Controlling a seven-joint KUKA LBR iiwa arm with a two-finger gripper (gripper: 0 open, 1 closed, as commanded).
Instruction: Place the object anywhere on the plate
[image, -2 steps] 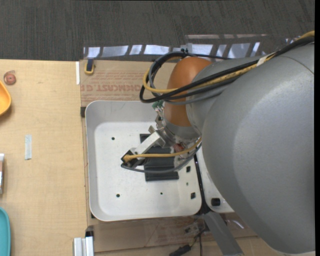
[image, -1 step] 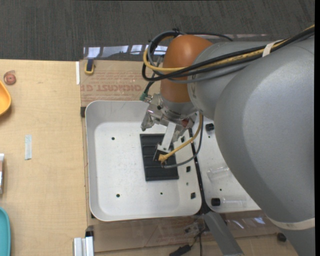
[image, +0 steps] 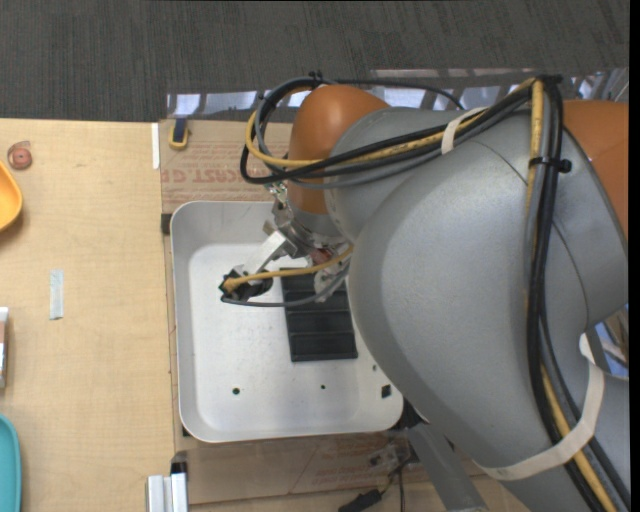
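Arm over the white bin — tool low above the bin floor, grasp state unreadable.

The tool (image: 285, 262) sits under the orange wrist band, near the far wall of the bin (image: 200, 400), wrapped in yellow and black cable; I cannot tell whether it is released or clenched on anything. A dark rectangular object (image: 322, 322) lies flat on the bin floor just nearside of the tool, long axis running from the far wall toward the near wall, its right side hidden under the grey arm (image: 480, 260). If this is the task's thing, the tool must come back toward the near wall and close across its short width. No plate can be identified — an orange-rimmed dish (image: 6, 205) at the table's left edge is the only candidate.
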